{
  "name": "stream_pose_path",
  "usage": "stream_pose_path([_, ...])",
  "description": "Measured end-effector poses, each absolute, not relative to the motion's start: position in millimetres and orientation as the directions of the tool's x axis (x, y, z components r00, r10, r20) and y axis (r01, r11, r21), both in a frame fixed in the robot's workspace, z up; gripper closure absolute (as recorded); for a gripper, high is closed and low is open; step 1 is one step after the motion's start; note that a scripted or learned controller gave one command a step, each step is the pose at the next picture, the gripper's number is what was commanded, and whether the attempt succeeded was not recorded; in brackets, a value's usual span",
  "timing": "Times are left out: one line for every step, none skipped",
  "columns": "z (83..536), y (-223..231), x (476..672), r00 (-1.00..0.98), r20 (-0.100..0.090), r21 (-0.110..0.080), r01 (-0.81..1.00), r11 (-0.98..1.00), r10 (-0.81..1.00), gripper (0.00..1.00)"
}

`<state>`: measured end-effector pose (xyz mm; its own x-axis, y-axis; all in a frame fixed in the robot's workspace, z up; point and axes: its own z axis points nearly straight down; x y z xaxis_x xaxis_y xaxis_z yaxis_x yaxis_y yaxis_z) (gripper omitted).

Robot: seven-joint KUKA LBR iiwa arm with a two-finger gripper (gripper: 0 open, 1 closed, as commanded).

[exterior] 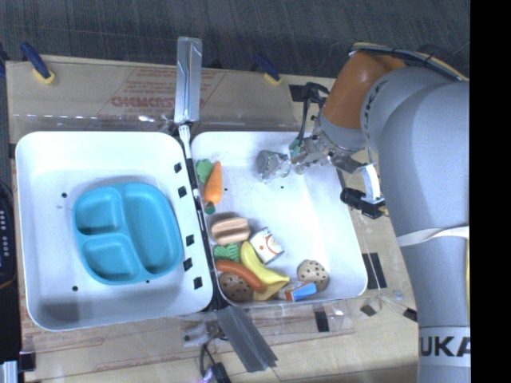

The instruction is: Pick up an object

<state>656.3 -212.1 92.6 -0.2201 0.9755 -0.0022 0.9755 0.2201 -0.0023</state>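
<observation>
Jaws point(275, 166): state can't be told | arm point(415, 158): reaching from right, wrist low over right bin point(339, 246)

Dark grey carpet-like floor point(120, 10) across top, beyond bench. Bench top point(120, 94) covered in brown cardboard with faded red print, up-left of claw. Blue clamps point(36, 61) on its far edge. Metal bar point(188, 74) upright over seam between bins. Pale wood surface point(104, 361) along bottom, well below claw. Light even, soft shadows.
</observation>
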Motion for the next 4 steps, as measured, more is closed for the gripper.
stream_pose_path([92.2, -196.2, 606.0, -0.500, 0.001, -0.001, 0.866, 0.500, 0.866, 0.00])
stream_pose_path([92.8, -189.2, 628.0, -0.473, -0.001, 0.000, 0.881, 0.473, 0.881, 0.00])
stream_pose_path([95.9, -163.0, 658.6, -0.498, -0.005, 0.004, 0.867, 0.498, 0.867, 0.00])
stream_pose_path([104.0, -163.1, 657.4, -0.501, -0.003, 0.000, 0.865, 0.501, 0.865, 1.00])
